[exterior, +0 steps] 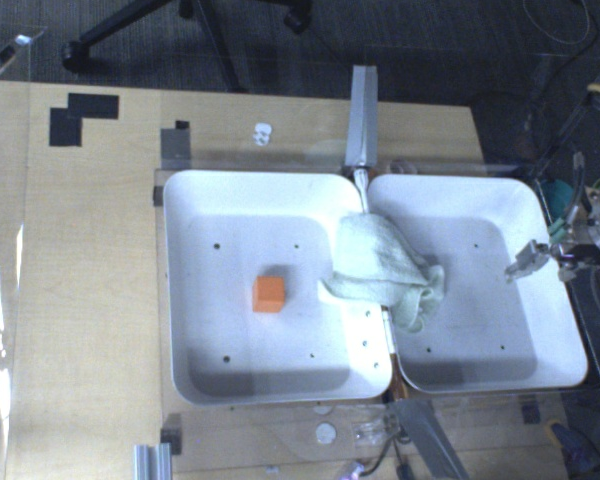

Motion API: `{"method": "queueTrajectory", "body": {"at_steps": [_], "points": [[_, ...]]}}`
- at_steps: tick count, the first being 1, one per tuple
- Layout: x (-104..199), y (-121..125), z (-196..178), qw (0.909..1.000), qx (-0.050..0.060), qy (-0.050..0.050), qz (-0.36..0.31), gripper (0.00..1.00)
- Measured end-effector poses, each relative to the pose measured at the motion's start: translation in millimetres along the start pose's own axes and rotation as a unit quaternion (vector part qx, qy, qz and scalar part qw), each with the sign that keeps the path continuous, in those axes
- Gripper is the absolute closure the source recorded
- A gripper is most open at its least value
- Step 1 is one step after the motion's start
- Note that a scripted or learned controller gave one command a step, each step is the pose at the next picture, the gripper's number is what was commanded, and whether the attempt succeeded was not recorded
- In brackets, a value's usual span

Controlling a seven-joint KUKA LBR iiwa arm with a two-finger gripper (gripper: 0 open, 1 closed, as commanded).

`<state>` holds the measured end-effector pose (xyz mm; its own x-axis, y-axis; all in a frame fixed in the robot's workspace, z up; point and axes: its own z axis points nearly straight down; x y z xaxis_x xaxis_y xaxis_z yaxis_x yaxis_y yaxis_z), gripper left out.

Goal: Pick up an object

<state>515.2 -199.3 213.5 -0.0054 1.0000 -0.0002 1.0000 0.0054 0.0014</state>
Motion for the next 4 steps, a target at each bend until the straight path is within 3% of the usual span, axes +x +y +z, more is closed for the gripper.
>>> {"method": "queueTrajectory", "body": {"at_steps": [1,2,3,4], "points": [[-4.7,81.2,119.1,0.9999,-0.002,0.000,0.016,0.00],[-2.5,62.7,124.5,0.9960,-0.005,-0.001,-0.089,0.00],[-2.0,65.8,111.2,0.9959,-0.009,-0.002,-0.090,1.00],[14.3,81.6,123.2,0.9861,-0.003,-0.002,-0.166,1.00]]}}
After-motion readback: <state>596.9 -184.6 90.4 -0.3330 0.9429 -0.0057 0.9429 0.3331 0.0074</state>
